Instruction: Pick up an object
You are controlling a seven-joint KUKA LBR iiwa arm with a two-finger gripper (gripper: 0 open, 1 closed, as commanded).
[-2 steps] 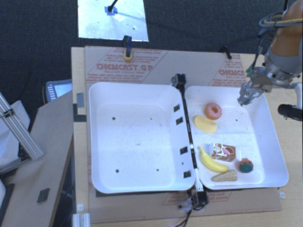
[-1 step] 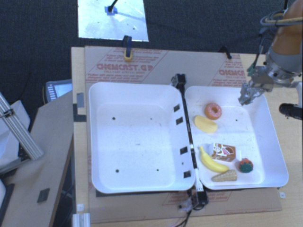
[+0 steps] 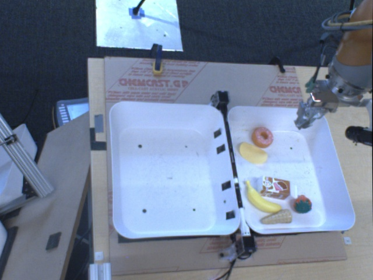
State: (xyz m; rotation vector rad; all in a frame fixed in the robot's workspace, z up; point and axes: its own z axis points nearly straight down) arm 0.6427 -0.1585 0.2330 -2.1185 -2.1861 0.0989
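Gripper (image 3: 305,121) hangs over the right bin's (image 3: 335,174) far edge, near the counter's far right corner; jaws' state can't be told, they blur into one grey lump w/ nothing visibly between them.

Targets cluster toward the bin's inner wall: donut (image 3: 263,136), yellow lump (image 3: 253,153), banana (image 3: 260,197), carton (image 3: 275,188), cone (image 3: 276,217), strawberry (image 3: 302,203).

Risks: descending here probably hits rim or bare floor; near-end items touch, so a grab may nudge neighbours.

Arm cut off at frame's right.
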